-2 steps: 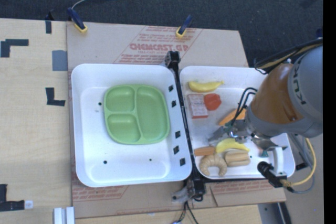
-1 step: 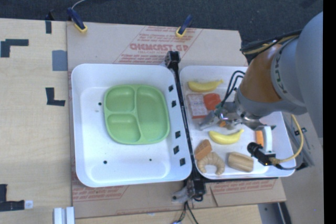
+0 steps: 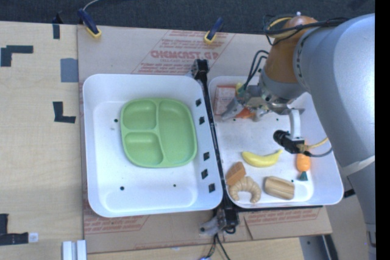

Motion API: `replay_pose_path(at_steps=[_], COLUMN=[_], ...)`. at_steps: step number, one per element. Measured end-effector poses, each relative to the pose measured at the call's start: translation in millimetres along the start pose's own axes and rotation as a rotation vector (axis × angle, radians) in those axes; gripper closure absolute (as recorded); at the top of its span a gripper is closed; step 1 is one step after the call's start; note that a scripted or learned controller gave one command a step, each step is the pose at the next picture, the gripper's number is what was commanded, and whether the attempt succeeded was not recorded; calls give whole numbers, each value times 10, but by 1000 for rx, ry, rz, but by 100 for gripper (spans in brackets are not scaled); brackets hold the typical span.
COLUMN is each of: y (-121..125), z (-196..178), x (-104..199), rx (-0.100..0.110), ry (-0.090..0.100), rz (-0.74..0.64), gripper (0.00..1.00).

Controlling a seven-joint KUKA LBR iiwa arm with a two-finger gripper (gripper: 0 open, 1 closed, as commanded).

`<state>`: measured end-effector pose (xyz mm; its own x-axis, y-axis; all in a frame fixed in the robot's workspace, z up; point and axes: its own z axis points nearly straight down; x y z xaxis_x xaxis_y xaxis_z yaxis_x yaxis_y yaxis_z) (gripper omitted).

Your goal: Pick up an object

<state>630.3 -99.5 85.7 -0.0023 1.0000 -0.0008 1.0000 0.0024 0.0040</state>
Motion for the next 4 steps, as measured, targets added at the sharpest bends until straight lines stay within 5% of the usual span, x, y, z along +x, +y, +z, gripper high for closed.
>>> replay_pose_path(at_steps=[1, 2, 3, 4], y=[346, -159, 193, 351], z=[17, -2, 5, 19], x=[-173, 42, 49, -128], rx=[27, 3, 2, 24], ry=[9, 0, 0, 9], rz=[3, 1, 1, 2], gripper=[0, 0, 0, 0])
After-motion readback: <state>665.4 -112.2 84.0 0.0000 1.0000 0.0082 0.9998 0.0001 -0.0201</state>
